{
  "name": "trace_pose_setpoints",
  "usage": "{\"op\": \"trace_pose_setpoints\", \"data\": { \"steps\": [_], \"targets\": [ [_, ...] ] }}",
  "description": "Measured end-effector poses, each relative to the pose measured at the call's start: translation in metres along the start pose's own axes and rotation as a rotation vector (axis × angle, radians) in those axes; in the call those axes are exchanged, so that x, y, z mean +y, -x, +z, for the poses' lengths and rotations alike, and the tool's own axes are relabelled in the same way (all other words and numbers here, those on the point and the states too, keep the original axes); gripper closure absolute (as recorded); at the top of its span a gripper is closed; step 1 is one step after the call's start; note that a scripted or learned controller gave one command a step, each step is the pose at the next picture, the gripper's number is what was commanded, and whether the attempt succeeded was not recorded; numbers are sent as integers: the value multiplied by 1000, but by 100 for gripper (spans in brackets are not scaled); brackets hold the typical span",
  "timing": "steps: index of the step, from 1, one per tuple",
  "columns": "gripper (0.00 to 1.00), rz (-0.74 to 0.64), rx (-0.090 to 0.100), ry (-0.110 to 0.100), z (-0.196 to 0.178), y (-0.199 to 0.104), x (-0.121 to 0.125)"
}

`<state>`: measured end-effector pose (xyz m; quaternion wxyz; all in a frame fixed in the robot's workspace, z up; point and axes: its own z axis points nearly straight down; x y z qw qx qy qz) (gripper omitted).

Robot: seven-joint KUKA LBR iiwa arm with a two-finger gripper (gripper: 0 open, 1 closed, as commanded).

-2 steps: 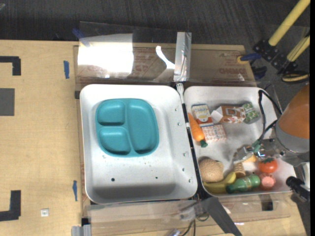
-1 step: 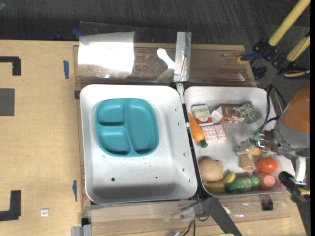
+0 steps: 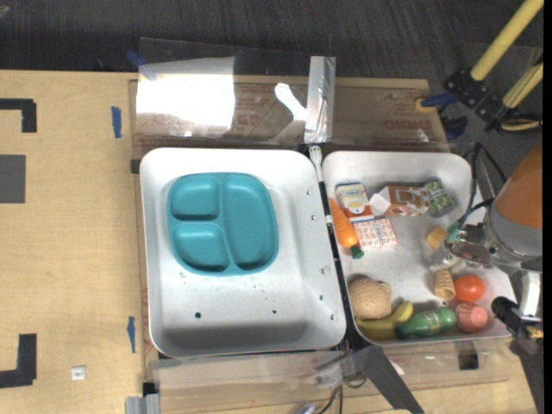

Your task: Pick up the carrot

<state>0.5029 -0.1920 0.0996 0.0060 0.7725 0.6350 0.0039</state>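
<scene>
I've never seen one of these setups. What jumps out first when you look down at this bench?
The teal divided plate sits alone in the left bin. The right bin is crowded with toy food, the orange carrot lying along its left wall. The robot arm leans in from the right edge.

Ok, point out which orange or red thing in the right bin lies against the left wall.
The carrot: long, orange, lying along the right bin's left wall. The round red tomato sits far over by the gripper's side.
</scene>
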Motion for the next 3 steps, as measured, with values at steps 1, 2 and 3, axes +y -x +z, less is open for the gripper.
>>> {"op": "trace_pose_setpoints", "data": {
  "steps": [1,2,3],
  "targets": [
    [100,170,0,-15,0,-12,39],
    [100,586,-4,-17,4,-52,73],
    [100,-84,3,-17,-6,-54,64]
  ]
}}
